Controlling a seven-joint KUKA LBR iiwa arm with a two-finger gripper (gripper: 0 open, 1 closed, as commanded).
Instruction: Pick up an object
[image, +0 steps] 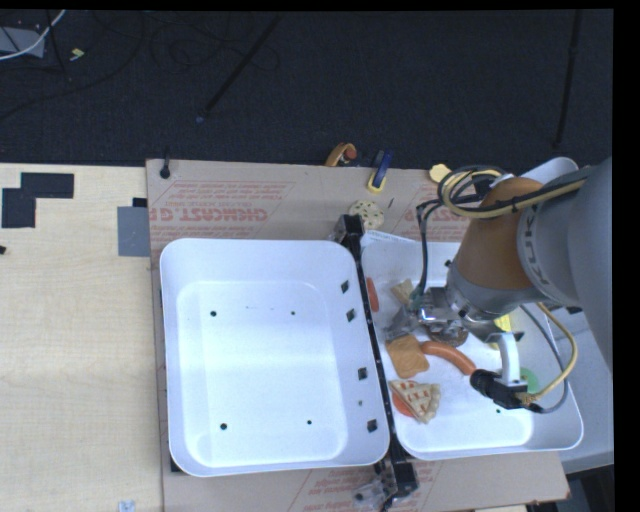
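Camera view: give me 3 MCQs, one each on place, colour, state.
1. Where do the objects lie?
A. right bin
B. left bin
C. on the bench, outside the bins

2. What colour is the band above the wrist?
A. blue
B. orange
C. green

3. Where is the hand?
A. parked outside the bins
B. raised over the left bin
C. low among the objects

Key: A, the objects cluster in the right bin; B, the band is orange; C, the hand sits beside the tan piece.
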